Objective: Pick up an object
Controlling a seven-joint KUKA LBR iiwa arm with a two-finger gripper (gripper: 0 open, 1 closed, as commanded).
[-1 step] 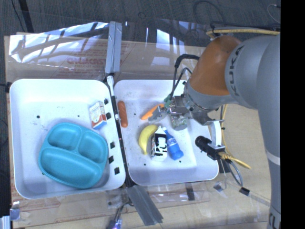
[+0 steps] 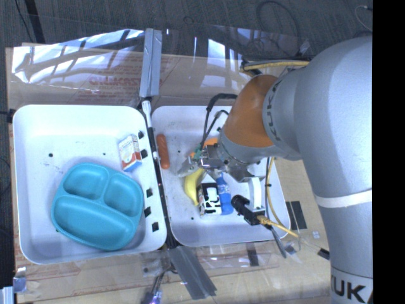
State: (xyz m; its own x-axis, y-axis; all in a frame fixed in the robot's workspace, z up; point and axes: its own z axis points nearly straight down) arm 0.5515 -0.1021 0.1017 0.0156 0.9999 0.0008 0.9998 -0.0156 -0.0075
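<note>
gripper (image 2: 212,198) low in right bin (image 2: 183,230), grip state cannot tell, banana (image 2: 192,185) just left, hot dog (image 2: 163,151) farther left

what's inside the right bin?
Right bin: a hot dog by its left wall, a banana, a blue bottle, a black-and-white item. The arm covers the upper right part.

From my feed, the arm (image 2: 297,106) hangs low over the right bin (image 2: 174,227), pincer (image 2: 204,160) right by a banana (image 2: 192,183) and a sausage (image 2: 163,151). Left bin (image 2: 25,170) has a blue divided tray (image 2: 98,204) and a little carton (image 2: 130,152).
</note>
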